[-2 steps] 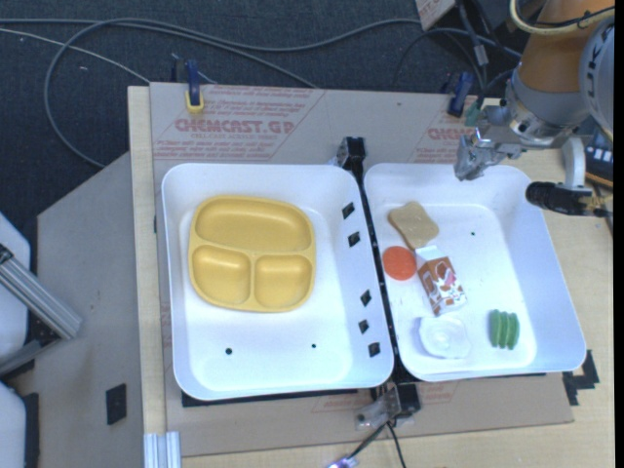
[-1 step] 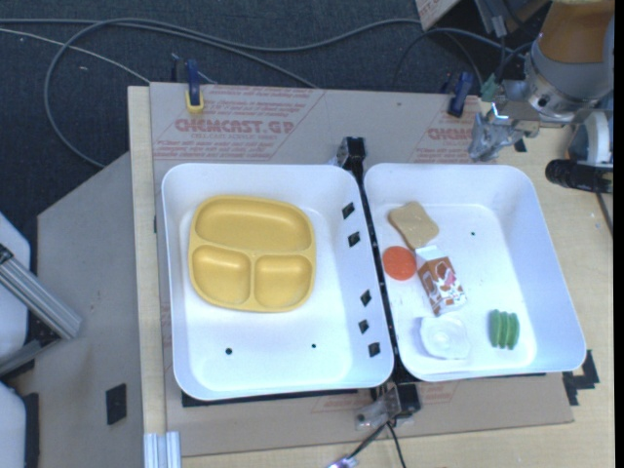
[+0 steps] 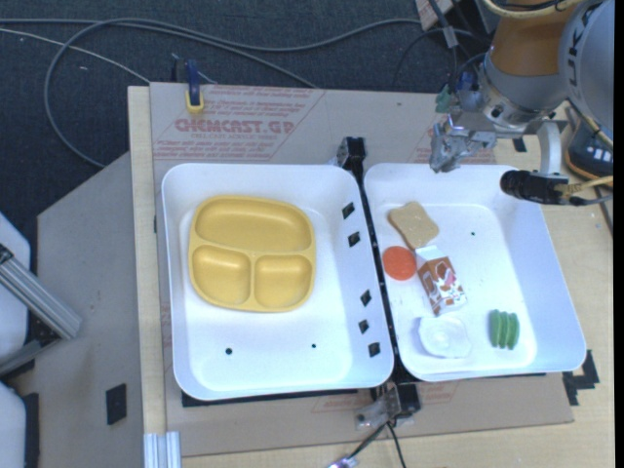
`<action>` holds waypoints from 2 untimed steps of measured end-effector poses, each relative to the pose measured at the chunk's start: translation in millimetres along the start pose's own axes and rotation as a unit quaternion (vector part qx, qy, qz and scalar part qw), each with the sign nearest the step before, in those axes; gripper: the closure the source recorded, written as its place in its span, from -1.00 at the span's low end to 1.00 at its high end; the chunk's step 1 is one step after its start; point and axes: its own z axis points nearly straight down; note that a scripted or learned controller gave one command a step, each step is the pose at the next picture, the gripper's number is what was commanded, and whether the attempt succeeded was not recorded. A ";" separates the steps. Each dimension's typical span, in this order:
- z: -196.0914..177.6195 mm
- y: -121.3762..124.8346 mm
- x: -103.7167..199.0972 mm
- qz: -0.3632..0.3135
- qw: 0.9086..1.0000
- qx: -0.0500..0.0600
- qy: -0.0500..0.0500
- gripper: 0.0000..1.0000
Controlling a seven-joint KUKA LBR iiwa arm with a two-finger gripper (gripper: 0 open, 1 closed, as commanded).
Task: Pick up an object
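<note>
1. Reaching in from the right, the arm [image 3: 546, 37] holds its tool [image 3: 450, 152] above the right bin's [image 3: 546, 261] far rim, clasping nothing.
2. Bread slice [image 3: 414, 224], orange disc [image 3: 399, 262], packet [image 3: 441, 285], white lid [image 3: 445, 336] and green piece [image 3: 503, 329] lie in that bin.

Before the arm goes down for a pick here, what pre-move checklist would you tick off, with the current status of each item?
1. Objects present in the right white bin: ok; tan bread slice, orange disc, red-and-white packet, white round lid, green pea pod.
2. Gripper free of load: ok, nothing seen between its fingers.
3. Gripper above a target: not ok, it sits at the bin's far rim.
4. Targets separated: not ok; bread, disc and packet crowd together.
5. Pea pod isolated: ok.
</note>
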 end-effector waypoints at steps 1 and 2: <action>-4.8 4.2 53.9 0.000 1.000 -0.002 -0.001 1.00; 13.0 -0.1 104.2 0.001 1.000 0.000 0.000 1.00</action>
